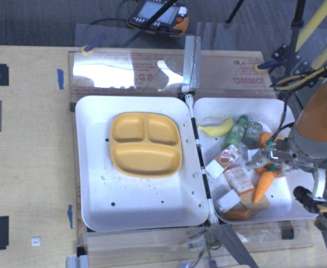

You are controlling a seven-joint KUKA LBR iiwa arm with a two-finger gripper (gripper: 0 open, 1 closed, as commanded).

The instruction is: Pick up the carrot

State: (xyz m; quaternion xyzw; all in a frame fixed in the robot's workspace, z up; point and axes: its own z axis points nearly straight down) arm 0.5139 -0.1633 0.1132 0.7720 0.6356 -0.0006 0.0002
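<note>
Two bins are seen on the bench; the carrot [263, 186] lies in the right bin [280, 106], toward its near right part, among clutter. It is tilted, thick end up near the gripper [267, 159], thin tip pointing down-left toward a brown item [258, 204] at the near edge. A small box [239, 178] lies just beside it on the left, and the two appear to touch or nearly so.

The gripper hangs right at the carrot's upper end. The fingertips are lost in wrist clutter, so whether it is spread or closed cannot be told, and no hold on the carrot can be confirmed.

The carrot is judged to be a toy: light, stiff, smooth plastic, probably a bit slippery. Breakage is not expected. The taper is the trouble, since a pinch near the tip would likely squeeze it out. The thicker mid-section is judged the best place, with the fingers set across the long axis. The box side is crowded, so one finger may have to wedge in between.

Elsewhere in the right bin a banana [217, 128], a green bottle [236, 131] and a can [253, 132] are noted, apart from the carrot. A yellow tray [147, 144] sits in the left bin [96, 205].
</note>
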